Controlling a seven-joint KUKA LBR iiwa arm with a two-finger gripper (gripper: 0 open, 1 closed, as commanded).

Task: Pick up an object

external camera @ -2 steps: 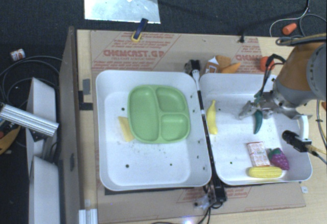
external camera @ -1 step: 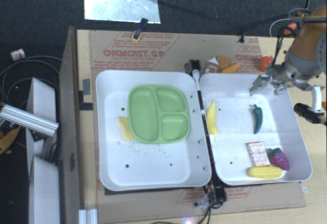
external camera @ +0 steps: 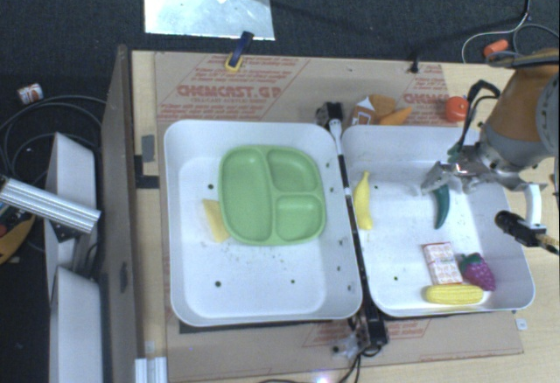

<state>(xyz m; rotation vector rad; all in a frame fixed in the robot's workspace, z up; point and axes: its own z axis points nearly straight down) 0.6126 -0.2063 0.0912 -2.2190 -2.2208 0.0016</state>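
The arm enters from the right, its orange band above the wrist, and the gripper (external camera: 448,173) sits over the upper right part of the right bin (external camera: 398,289). Its metal fingers (external camera: 435,177) spread to either side with a gap between them, so the gripper is parted. A dark green pepper-shaped object (external camera: 442,205) hangs or lies just below the fingers, its top end touching or very near them; whether it is pinched cannot be told, since it shows beneath the fingers and not plainly between them.

In the same bin a yellow banana (external camera: 362,201) lies along the left wall, well apart from the gripper. Near the front right corner sit a small red and white box (external camera: 442,263), a purple bunch of grapes (external camera: 478,271) just beside it, and a yellow corn cob (external camera: 453,294) in front of both.

The left bin (external camera: 197,289) holds a green divided plate (external camera: 270,195) with three compartments, and a yellow wedge (external camera: 214,219) touching the plate's left edge
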